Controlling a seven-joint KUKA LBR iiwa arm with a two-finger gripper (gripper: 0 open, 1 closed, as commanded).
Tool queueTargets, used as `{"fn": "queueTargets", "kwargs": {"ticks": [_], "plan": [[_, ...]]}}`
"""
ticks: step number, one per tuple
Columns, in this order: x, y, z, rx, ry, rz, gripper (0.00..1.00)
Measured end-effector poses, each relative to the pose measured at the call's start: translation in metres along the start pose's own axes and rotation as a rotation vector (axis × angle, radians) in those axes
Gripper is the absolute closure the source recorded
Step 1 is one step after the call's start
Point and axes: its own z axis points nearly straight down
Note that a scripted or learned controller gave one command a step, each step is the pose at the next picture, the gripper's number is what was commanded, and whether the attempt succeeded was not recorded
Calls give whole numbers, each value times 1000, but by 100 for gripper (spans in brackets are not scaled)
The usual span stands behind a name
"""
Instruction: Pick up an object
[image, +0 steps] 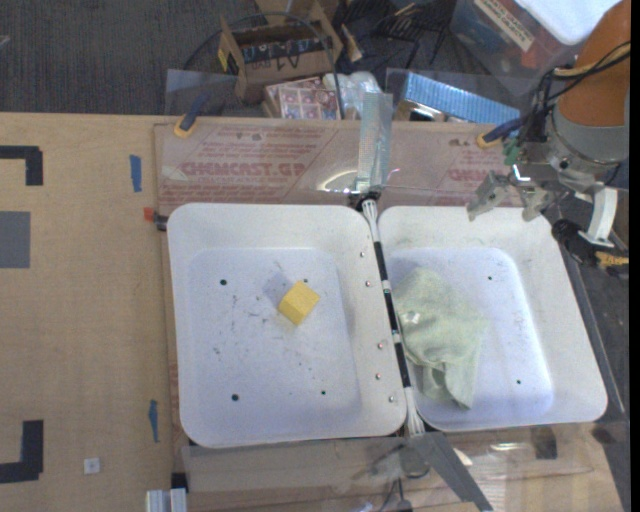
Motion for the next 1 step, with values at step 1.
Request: {"fn": "queueTargets", "kwargs": {"ticks": [1], "plan": [[43, -54, 13, 1, 1, -250, 0]]}}
